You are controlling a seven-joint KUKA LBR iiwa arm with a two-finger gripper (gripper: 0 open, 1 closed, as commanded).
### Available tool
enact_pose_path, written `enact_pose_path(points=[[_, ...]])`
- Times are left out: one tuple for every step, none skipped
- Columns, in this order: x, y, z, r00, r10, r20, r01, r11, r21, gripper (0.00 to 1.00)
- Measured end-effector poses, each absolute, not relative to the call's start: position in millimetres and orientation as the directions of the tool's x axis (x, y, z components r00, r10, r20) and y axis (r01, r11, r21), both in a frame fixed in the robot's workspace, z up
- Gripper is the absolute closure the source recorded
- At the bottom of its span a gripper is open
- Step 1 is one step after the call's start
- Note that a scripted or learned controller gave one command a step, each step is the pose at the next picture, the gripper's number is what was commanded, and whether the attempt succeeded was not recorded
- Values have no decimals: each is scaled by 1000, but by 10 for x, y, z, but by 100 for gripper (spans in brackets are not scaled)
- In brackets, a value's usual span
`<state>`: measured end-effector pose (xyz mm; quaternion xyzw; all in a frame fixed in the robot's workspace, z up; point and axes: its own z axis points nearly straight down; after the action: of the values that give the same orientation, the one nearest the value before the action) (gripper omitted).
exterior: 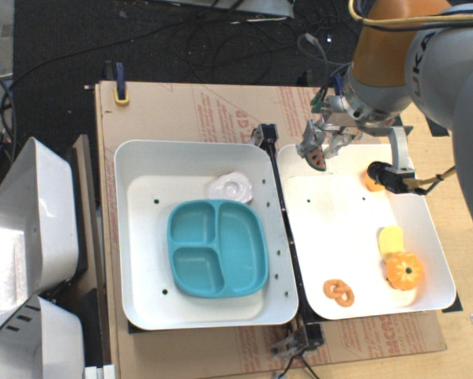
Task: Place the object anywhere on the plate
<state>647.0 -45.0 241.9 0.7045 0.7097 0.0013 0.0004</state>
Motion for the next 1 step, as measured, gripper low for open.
enact_pose_path(points=[[6429, -1, 2426, -8, 1000, 1, 1000, 8, -2, 100]])
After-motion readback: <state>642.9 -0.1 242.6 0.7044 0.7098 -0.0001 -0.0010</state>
